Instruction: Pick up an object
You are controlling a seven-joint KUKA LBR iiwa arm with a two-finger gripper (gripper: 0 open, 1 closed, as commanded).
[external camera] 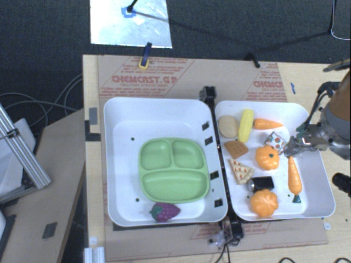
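two white bins (118,163) below, the hand (289,149) hovers over a carrot (294,178) (grip state unclear).

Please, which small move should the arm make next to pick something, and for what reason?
Probably a short descent. The gripper hovers over the right bin, at the upper end of the long carrot, with the small patterned cube and an orange fruit close beside, so the carrot seems the nearest target.

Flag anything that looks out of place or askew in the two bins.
One oddity: the purple plastic grape bunch lies alone in the left white bin, beside the green divided plate rather than on it. All other toy food sits in the right white bin. Nothing looks spilled or damaged.
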